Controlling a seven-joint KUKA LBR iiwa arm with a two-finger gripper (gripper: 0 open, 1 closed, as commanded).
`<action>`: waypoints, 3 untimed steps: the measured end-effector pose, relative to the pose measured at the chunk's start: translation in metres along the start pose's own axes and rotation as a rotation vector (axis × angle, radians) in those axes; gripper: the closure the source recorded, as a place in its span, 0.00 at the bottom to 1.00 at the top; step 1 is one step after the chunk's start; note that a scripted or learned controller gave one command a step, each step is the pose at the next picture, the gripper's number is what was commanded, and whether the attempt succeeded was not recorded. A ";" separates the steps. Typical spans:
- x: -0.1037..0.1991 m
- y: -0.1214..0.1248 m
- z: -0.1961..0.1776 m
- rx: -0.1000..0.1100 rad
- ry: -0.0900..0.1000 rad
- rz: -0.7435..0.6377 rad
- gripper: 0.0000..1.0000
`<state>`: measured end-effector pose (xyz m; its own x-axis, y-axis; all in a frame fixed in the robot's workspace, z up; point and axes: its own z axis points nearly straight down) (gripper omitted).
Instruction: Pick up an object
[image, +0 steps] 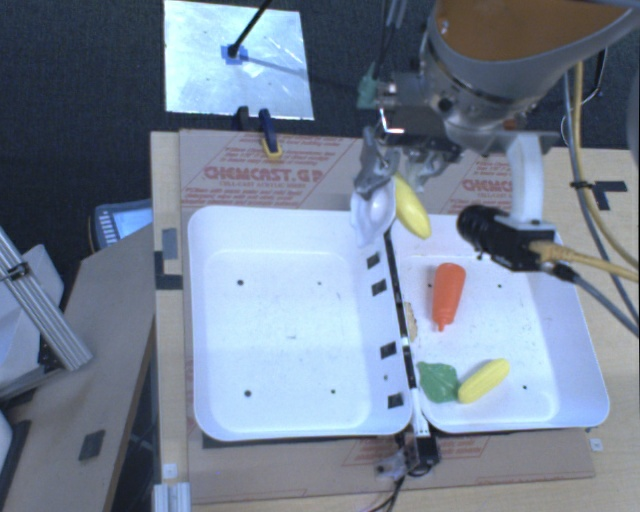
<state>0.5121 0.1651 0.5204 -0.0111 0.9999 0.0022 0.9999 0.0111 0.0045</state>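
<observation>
Camera view from above shows the hand (390, 205) raised over the far end of the seam where the two bins meet, hung from the grey arm (490, 70) that reaches in from the right. A yellow banana-shaped piece (412, 207) is seen pinched between its fingers, one pale metal finger (373, 200) lying against the piece's left side; the piece is tilted, its lower end pointing right and toward the near side, and it is lifted clear of the bin floor. The hand is thus closed on the yellow piece.

Just to the right of the hand, a black cylindrical fitting (500, 238) with a yellow cable is seen above the far part of the right bin (570, 330). Lower in that bin an orange carrot (447, 293) lies alone, its narrow end toward the near side. Nearer still, by the seam, a green leafy piece (437, 380) is found touching or almost touching a yellow corn-like piece (484, 380) on its right.

The left bin (210, 300) sits beside it, joined along the seam by dark clips. Both bins are carried on a printed cardboard sheet (260, 172) spread on the table (168, 180). Beyond the table, a shiny metal plate (238, 60) is laid on dark carpet.
</observation>
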 end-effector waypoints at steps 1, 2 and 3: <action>0.000 0.000 -0.011 -0.001 0.001 -0.006 1.00; 0.000 0.001 -0.022 -0.003 0.002 -0.012 1.00; 0.025 -0.025 0.091 0.015 -0.006 0.004 1.00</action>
<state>0.4871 0.1900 0.4297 -0.0067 1.0000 -0.0033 0.9999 0.0067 -0.0109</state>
